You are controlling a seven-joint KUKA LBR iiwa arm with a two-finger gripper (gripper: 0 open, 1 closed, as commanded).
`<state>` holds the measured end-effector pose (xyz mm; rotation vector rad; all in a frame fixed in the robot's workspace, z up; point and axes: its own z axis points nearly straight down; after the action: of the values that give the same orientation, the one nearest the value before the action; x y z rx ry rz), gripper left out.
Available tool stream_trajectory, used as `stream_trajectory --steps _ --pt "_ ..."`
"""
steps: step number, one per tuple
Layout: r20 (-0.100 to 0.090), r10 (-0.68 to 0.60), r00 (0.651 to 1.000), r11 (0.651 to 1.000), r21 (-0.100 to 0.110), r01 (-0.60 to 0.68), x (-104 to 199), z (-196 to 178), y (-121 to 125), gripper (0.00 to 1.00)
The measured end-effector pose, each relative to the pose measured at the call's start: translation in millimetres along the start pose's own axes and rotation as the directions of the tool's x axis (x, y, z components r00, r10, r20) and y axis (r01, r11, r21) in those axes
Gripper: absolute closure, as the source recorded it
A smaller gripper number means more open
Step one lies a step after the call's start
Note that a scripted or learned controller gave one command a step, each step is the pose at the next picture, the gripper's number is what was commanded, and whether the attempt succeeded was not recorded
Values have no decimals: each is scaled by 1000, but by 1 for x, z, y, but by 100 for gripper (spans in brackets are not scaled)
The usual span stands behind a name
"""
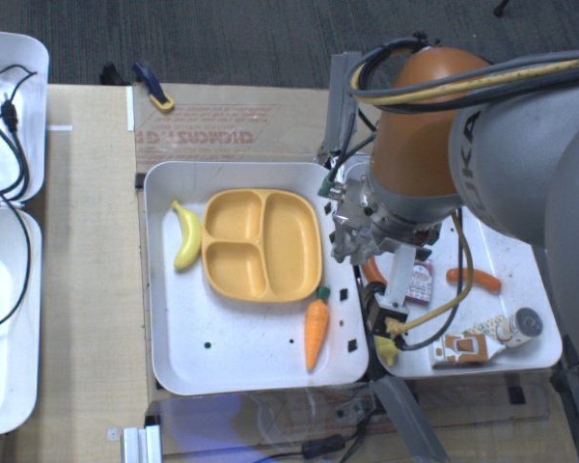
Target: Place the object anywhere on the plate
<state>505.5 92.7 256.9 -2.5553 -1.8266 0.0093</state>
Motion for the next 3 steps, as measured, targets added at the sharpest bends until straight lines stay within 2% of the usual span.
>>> stream_trajectory --steps 1,2,3 --pt "0 -136 991 991 -2 136 -32 -32 -18 100" --pt "0 -361 932 932 0 361 21 0 -21 100" --pt "0 -365 931 931 -2 365 42 16 39 100"
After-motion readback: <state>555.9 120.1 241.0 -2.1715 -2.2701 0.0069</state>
